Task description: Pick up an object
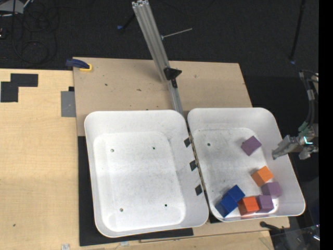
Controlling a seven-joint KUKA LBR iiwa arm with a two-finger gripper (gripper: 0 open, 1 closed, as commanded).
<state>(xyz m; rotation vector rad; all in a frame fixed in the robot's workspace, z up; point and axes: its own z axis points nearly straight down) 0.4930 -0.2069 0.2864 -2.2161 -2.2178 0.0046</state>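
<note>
From above, the grey two-finger gripper (285, 149) hovers at the right white bin's (229, 120) three-o'clock rim; whether it is open cannot be told. Nearest it, a purple cube (251, 145) lies toward nine o'clock; other blocks cluster at five o'clock.

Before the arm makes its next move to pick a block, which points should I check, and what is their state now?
1. Blocks lie in the right bin: ok.
2. Purple block stands apart from the others, easy target: ok.
3. Blue block, red block and small purple block are crowded in the near corner: not ok.
4. Gripper is at the bin's right rim, not over any block: not ok.
5. Something held: cannot tell.
</note>
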